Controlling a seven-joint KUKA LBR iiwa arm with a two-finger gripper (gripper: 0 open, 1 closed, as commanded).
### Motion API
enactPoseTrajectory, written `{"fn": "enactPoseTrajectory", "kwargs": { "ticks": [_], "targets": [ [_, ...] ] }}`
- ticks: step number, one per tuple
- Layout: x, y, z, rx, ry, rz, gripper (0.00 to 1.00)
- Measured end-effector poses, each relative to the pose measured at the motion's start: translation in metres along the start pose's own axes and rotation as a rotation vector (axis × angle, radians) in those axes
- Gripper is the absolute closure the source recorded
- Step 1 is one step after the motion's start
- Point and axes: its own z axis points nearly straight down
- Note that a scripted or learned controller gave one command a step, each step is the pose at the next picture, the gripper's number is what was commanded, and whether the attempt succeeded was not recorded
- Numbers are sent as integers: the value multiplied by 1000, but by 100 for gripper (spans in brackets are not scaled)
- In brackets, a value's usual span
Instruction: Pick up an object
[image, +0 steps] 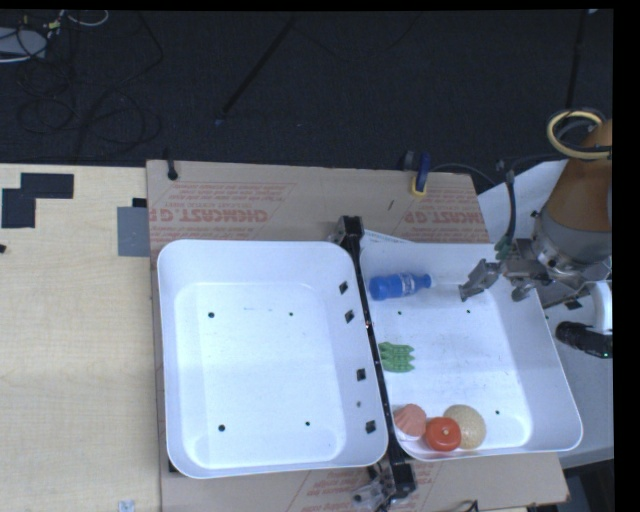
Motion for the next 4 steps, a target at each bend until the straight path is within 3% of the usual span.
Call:
{"fn": "enactPoseTrajectory", "kwargs": {
  "ticks": [1,3,4],
  "targets": [
    [2,-3,-6,10,6,-2,100],
    [1,-3,-26,12,6,-5,100],
    [1,-3,-25,13,6,-5,0]
  ]
}}
